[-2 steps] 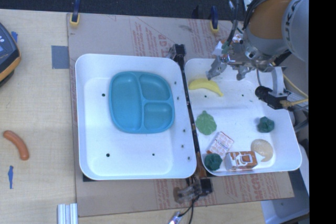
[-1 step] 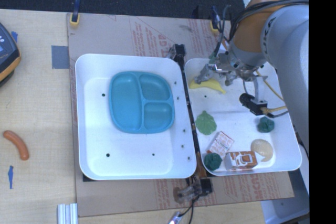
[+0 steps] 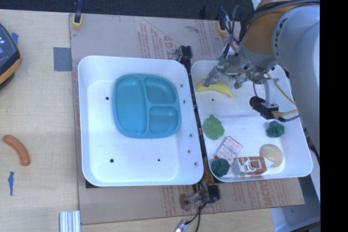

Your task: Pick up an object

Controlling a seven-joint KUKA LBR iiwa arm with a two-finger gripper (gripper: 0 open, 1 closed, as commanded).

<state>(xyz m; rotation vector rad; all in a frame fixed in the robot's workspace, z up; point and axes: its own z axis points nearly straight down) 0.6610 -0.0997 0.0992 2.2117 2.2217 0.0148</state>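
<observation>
My gripper [image 3: 228,77] hangs low over the back of the right bin [image 3: 246,111], right above a yellow banana [image 3: 216,87] that lies along the bin's far left corner. Nearer the front of this bin lie a light green leafy piece [image 3: 213,127], a dark green lump [image 3: 275,129], a small pink-and-white packet [image 3: 229,147], a brown-and-white carton [image 3: 250,165], a dark green broccoli piece [image 3: 219,167] and a pale round bun [image 3: 272,155].
The left bin [image 3: 98,160] holds a blue divided plate [image 3: 147,105]. On the bench to the left lies a sausage [image 3: 17,149], and a dark device with an orange rim [image 3: 7,57] sits at the far left edge. The arm's bulk covers the right bin's back right.
</observation>
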